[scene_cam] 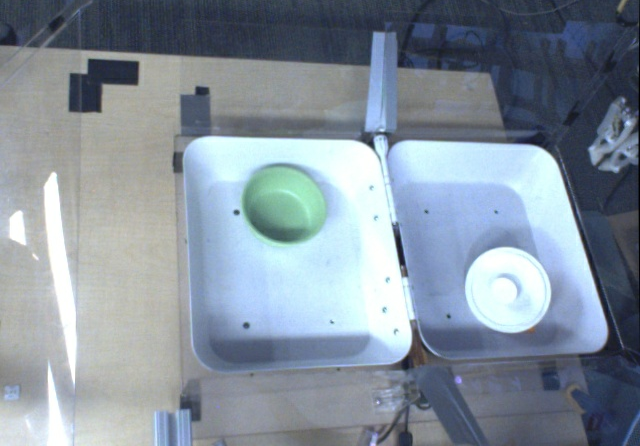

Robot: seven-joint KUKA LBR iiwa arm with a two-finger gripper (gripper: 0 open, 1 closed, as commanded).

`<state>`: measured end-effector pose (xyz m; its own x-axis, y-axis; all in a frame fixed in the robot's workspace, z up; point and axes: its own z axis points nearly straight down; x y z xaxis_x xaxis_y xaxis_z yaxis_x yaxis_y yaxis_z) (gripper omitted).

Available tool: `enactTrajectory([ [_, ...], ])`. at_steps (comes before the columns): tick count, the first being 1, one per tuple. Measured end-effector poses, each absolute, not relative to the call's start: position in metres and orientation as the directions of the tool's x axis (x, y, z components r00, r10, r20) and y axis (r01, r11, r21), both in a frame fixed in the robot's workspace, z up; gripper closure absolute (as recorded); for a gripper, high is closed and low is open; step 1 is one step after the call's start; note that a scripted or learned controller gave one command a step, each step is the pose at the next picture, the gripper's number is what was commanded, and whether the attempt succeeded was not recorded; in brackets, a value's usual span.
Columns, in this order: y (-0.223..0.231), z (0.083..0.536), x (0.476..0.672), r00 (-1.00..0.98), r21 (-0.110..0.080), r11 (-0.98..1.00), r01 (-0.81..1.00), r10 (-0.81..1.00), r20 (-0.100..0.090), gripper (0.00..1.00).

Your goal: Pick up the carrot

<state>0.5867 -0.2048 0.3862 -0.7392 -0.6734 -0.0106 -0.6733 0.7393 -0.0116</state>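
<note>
A white round dish (pixel 508 289) lies upside down in the right bin (pixel 470 184), near that bin's front right corner. A faint orange sliver (pixel 528 332) peeks from under the dish's front edge; it is too small to tell whether it is the carrot.
A green bowl (pixel 285 204) stands upright in the back part of the left bin (pixel 290 324). A metal post (pixel 382 84) rises behind the seam between the bins. Cables and a white fixture (pixel 612 136) lie beyond the bench at the right.
</note>
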Motion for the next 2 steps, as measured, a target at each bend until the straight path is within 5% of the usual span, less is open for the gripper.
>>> enactTrajectory([
  [2, -0.205, 0.388, 0.556, -0.233, -0.016, 0.233, -0.972, -0.972, -0.003, 1.0],
])
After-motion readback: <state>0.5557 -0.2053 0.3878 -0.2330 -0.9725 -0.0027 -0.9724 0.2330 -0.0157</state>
